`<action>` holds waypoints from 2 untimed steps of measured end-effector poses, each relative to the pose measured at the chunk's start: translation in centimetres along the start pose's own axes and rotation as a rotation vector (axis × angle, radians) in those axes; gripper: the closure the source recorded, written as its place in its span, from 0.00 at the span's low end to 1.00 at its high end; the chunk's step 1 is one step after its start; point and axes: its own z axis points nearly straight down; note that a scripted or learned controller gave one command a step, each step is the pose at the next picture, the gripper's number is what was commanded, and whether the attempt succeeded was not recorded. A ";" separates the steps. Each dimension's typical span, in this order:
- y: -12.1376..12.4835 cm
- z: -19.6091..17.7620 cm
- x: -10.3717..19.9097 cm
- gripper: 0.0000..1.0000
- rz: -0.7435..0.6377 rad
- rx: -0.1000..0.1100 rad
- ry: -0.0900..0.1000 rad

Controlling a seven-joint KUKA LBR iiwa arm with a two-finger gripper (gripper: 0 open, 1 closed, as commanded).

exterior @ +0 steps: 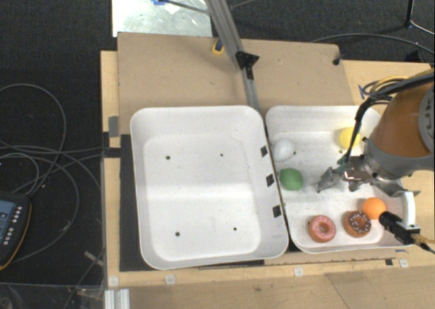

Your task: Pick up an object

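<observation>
I see the gripper (pixel 331 178) low in the right bin (pixel 306 124), jaws spread with nothing between them. The green ball (pixel 291 179) lies just left of the jaws, not touching.

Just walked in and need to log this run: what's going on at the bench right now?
A grey arm with an orange band reaches in from the right over the right white bin. Its two-finger gripper sits low in that bin with nothing visibly between its fingers. Nearest it lies a round green ball, with a white ball beside it, a yellow object farther back, and a pink-frosted doughnut, a chocolate sprinkled doughnut and a small orange ball in front. Nothing looks picked up yet.
</observation>
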 end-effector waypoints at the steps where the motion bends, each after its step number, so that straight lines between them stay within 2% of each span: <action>1: 0.0 2.8 0.0 0.00 -0.001 -0.001 0.000; 2: 0.1 1.5 0.0 1.00 -0.001 -0.006 -0.001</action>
